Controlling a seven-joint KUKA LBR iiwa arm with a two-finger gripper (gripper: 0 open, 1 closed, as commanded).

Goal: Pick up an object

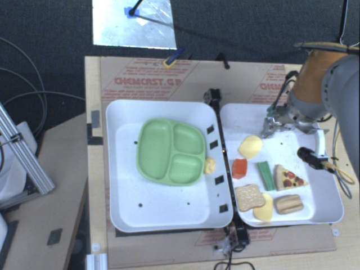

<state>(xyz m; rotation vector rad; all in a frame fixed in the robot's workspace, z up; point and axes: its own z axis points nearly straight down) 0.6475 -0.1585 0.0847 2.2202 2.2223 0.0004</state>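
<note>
arm (pixel 332 83) cut off at right edge

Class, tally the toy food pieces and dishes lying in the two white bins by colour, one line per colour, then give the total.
Green: 2, the divided plate and the green stick
Yellow: 3, the lemon-like piece, the small piece beside the plate and the flat piece
Red: 1, the red block
Tan or brown: 2, the cracker and the bun
Mixed colours: 1, the pizza slice
Total: 9
</note>
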